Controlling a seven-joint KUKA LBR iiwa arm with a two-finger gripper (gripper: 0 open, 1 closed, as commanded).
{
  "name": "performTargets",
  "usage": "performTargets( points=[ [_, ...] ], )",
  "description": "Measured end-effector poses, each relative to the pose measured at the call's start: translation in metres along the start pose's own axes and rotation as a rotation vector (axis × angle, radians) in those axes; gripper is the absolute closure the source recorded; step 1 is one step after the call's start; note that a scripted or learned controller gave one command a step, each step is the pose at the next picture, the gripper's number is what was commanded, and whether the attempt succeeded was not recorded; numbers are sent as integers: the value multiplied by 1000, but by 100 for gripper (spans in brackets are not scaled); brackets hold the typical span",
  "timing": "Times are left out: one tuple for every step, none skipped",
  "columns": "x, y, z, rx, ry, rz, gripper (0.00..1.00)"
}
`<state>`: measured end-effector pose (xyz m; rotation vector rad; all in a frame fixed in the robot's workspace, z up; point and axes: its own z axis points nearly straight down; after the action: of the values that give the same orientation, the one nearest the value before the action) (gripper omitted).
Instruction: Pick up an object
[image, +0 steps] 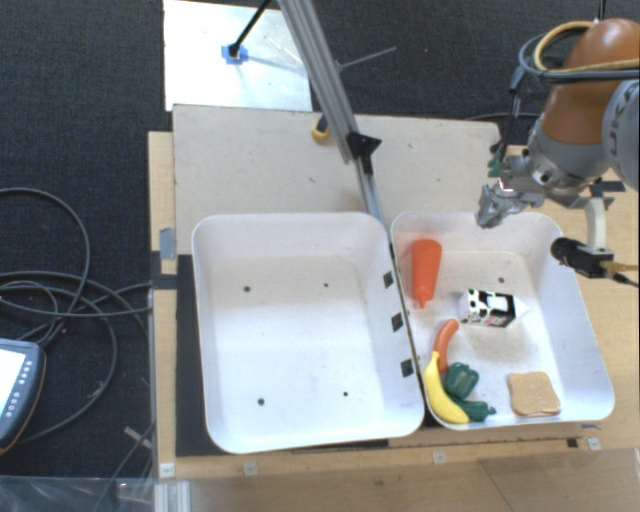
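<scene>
End effector (494, 213) poised above right bin's (585, 330) far rim, pointing down; finger state indeterminate; carrot (425, 268) lower-left.

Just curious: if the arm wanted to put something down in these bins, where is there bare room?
The left bin is bare floor wall to wall. In the right bin, free patches lie between carrot and far wall, and between cow toy and bread. The banana corner is crowded.
</scene>
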<state>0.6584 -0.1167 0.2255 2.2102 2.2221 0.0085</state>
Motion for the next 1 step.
performTargets(
  points=[
    [0,2,-55,0,0,0,100]
  ],
)
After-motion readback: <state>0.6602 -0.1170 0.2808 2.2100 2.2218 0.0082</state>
